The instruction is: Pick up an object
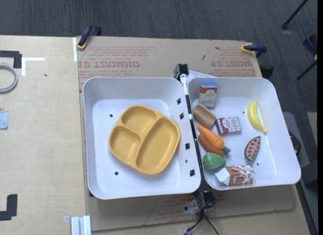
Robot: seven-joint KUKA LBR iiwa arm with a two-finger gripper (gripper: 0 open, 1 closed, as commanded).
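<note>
Banana (256, 116) lies apart by the right bin's (282, 171) far wall, long axis front-to-back, easiest reach from the right; finger state untellable

A laboratory test station is indicated. Two white bins (96, 143) are clamped side by side onto cardboard sheeting (126, 59), which is fixed to the wooden surface (35, 148) by clips at 11 and 1 o'clock. Black tape markers (10, 57) are applied at 9 o'clock. Grey carpet (161, 6) is laid at 12 o'clock.
</note>
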